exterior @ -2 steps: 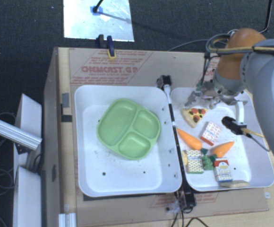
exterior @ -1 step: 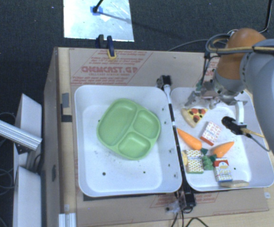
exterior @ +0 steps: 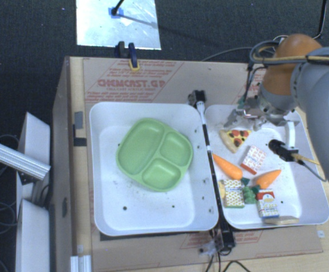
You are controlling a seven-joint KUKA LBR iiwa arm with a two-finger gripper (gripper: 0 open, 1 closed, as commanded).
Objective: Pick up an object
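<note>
Pizza slice (exterior: 234, 139) in right bin (exterior: 307, 192) near the hand (exterior: 245, 118); grip unclear; floor (exterior: 22, 44) dark, perhaps carpet.

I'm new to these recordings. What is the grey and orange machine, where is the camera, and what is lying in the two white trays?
One camera is fixed above the bench, looking down at a slant. The grey machine with the orange band is a robot arm reaching in from the right. Its end effector hangs over the right bin, just above a toy pizza slice. That bin also has a carrot near the divider, a red-and-white box and other toy food. The left bin holds a green divided plate. I cannot see anything being held.
</note>
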